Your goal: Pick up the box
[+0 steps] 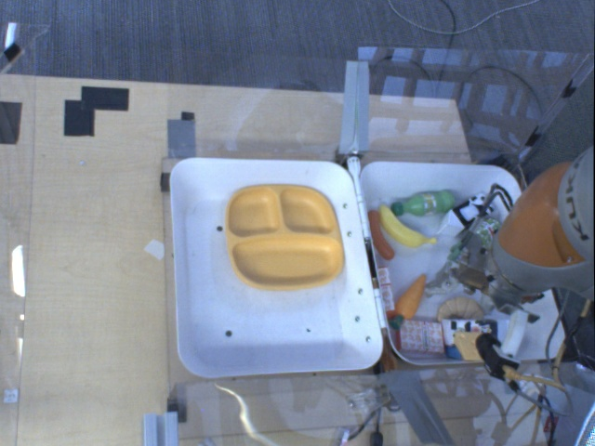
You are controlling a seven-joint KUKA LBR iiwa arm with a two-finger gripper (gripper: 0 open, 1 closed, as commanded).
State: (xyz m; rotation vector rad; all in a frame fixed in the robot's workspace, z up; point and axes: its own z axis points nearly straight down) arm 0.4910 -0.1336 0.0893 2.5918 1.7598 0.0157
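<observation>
Because the box (pixel 420 337) lay at six o'clock in the right bin (pixel 437 167), the arm (pixel 544 226) hung there; whether its gripper was open or gripping, I could not tell.

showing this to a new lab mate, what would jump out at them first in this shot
The yellow divided tray stands out first, sitting alone in the middle of the left bin. Next comes the clutter in the right bin: a green bottle, a banana, a carrot and, near the front edge, the box. The grey arm with its orange band looms over that bin's right side.
</observation>
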